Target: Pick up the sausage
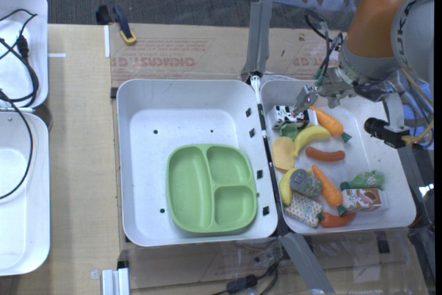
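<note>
Hovering gripper above sausage (right bin).

Hand above sausage

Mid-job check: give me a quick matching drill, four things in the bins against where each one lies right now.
Things:
1. green plate
2. sausage
3. gripper
4. juice carton

Places:
A. near the right bin's front right corner
B. left bin
C. over the right bin's far left part
D. middle of the right bin, just below a banana

Pairs: 1-B, 2-D, 3-C, 4-A
</note>
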{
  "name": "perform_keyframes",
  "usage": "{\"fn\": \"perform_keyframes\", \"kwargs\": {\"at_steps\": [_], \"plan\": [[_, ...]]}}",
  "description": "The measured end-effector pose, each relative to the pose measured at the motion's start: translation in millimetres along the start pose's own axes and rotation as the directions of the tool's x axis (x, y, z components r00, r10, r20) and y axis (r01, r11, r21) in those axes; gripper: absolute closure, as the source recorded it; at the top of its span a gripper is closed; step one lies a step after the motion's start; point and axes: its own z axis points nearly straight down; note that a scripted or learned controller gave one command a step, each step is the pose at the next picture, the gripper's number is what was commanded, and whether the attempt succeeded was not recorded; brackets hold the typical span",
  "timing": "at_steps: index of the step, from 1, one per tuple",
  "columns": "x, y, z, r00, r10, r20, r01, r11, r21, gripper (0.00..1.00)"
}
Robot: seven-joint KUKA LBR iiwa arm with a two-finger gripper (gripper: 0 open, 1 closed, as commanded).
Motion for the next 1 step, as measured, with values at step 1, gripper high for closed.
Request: {"fn": "perform_keyframes", "kwargs": {"at_steps": [1], "plan": [[-6.3, -67.6, 81.7, 1.0, 0.003, -0.002, -0.003, 1.0, 0.002, 0.0]]}}
